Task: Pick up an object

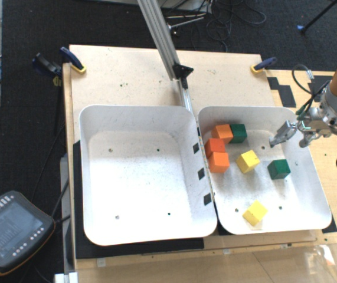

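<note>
The right bin [310, 178] holds several small blocks. Three orange blocks [218, 148] cluster at its left side, with a dark green block [238, 132] touching the top one. A yellow block [248, 161] lies in the middle, a second green block [279, 169] sits to its right, and another yellow block [254, 213] rests near the front wall. My gripper [288, 140] hangs over the bin's upper right part, above and slightly right of the second green block. It is open, and nothing sits between its fingers.
The left bin [94, 158] stands beside the right one, sharing a middle wall. A slanted metal bar [159, 28] runs from the top of the view down to the bins' junction. Clamps [74, 61] sit at the board's back corners. A pendant [9, 232] lies at lower left.
</note>
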`<state>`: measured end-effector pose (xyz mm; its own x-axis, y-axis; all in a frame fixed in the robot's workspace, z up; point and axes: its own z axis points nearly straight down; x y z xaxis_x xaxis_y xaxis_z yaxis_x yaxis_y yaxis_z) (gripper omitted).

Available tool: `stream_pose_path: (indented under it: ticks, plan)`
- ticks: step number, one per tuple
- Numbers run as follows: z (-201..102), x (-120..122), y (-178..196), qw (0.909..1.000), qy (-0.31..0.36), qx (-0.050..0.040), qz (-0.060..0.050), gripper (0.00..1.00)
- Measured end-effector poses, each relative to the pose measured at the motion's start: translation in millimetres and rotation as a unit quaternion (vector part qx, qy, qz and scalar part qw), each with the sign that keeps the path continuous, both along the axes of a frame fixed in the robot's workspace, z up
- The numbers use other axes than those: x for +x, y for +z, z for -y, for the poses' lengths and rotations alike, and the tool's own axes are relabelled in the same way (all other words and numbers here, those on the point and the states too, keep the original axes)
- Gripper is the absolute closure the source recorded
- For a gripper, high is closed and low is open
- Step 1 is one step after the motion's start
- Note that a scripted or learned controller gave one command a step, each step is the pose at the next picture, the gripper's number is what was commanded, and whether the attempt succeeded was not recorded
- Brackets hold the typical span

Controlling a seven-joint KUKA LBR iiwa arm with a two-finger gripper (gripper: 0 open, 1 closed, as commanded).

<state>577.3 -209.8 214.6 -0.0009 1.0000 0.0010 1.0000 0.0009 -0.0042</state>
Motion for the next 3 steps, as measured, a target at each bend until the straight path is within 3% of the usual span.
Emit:
stream_pose_path:
  ticks: [1,3]
  plan:
    - [-0.3,0.6,2.3,1.0,0.0,-0.0004,0.002,0.0]
    - [5.1,2.2,-112.4,1.0,-0.001,-0.0004,0.0,0.0]
